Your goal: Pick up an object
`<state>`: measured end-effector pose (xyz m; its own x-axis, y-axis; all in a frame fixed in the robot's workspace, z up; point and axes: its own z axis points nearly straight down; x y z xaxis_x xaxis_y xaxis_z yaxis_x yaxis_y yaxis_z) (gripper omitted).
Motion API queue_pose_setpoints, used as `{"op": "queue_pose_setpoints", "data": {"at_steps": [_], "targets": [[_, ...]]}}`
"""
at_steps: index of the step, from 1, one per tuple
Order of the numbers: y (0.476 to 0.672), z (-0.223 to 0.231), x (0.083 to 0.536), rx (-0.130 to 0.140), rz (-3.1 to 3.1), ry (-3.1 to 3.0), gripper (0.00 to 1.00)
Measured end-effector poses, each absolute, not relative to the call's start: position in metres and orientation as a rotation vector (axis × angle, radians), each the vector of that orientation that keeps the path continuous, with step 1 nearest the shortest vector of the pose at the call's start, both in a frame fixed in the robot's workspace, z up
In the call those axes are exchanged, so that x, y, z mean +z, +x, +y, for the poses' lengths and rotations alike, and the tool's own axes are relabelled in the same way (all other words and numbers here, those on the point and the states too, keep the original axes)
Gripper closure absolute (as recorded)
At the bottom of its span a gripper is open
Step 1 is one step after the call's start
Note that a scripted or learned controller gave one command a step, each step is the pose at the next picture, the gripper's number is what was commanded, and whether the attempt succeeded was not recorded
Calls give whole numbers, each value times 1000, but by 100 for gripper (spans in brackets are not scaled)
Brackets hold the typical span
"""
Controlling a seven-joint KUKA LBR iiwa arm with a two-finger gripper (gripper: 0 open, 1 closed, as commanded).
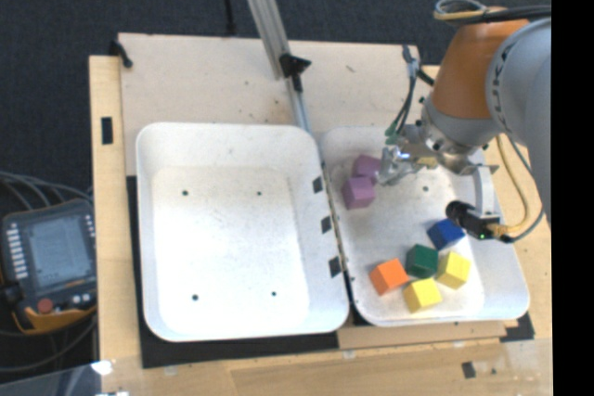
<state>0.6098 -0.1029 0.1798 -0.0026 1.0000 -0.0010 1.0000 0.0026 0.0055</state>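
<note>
The grey arm (pixel 506 79) with its orange band reaches in from the right and hangs over the upper part of the right white bin (pixel 501 306), its end effector (pixel 397 160) low over the bin floor just to the right of two purple blocks; from this slanted view above it cannot be told whether the end effector is released or clenched, and nothing is seen grasped in it. The upper purple block (pixel 366 167) lies just beside the end effector's tip, close enough that touching or apart cannot be settled, and the lower purple block (pixel 358 191) sits against it, slightly to the left and nearer the bin's left wall. Further down the same bin, well apart from the end effector, a cluster of blocks rests on the bin floor: a blue block (pixel 445 234) at the top, a green block (pixel 421 261) below it, an orange block (pixel 389 275) to the green one's left, a yellow block (pixel 455 270) to its right, and a second yellow block (pixel 421 294) lowest of all, near the bin's front rim. The left white bin (pixel 232 227) stands alongside on the counter (pixel 213 79), a slanted metal rail (pixel 260 0) rises from behind the bins, and a handheld control pendant (pixel 51 260) lies off the counter's left edge
</note>
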Motion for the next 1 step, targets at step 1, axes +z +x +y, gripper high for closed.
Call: {"op": "queue_pose_setpoints", "data": {"at_steps": [1], "targets": [[611, -104, 210, 5, 2222, 2215, 100]]}}
